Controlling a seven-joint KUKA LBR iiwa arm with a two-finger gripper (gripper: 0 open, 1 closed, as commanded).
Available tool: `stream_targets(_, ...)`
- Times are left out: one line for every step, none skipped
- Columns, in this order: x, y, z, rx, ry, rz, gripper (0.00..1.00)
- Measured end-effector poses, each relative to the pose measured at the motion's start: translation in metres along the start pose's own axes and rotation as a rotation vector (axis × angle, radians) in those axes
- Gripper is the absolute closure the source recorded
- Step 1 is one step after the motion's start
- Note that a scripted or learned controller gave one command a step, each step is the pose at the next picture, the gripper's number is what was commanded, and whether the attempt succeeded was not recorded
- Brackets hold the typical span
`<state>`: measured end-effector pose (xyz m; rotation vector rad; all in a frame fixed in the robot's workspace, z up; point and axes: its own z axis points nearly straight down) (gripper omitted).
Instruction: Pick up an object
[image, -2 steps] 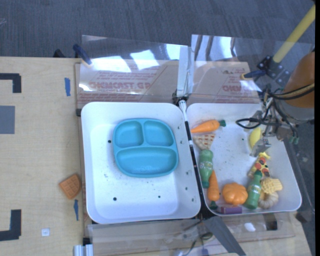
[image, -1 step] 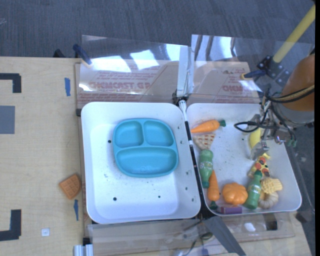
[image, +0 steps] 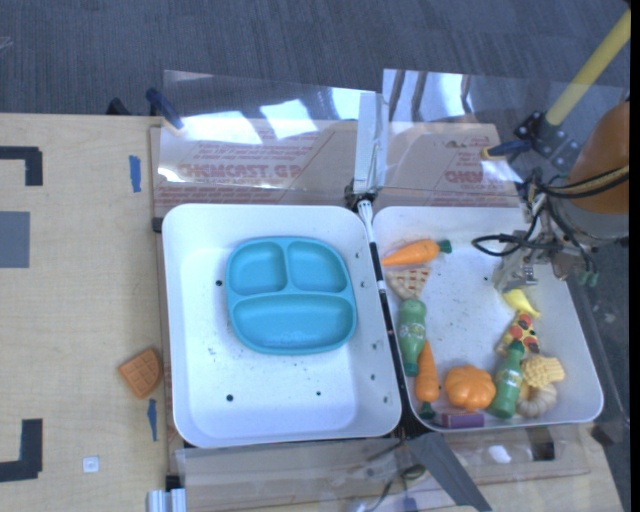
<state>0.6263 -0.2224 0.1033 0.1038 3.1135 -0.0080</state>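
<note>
Gripper (image: 524, 272) hangs low at three o'clock of the right bin (image: 590, 385), just above a yellow toy (image: 521, 302); I can't tell its state. Nothing looks lifted, so I judge the pick not yet made: closing and raising remain.

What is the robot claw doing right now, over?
Claw low over right white bin, above small yellow toy. Nothing seen gripped. Toy foods crowd right bin; blue divided plate in left white bin.
</note>
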Motion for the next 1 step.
stream_targets(0.0004, 0.0001, 0.0008, 0.000, 0.002, 0.000, 0.00)
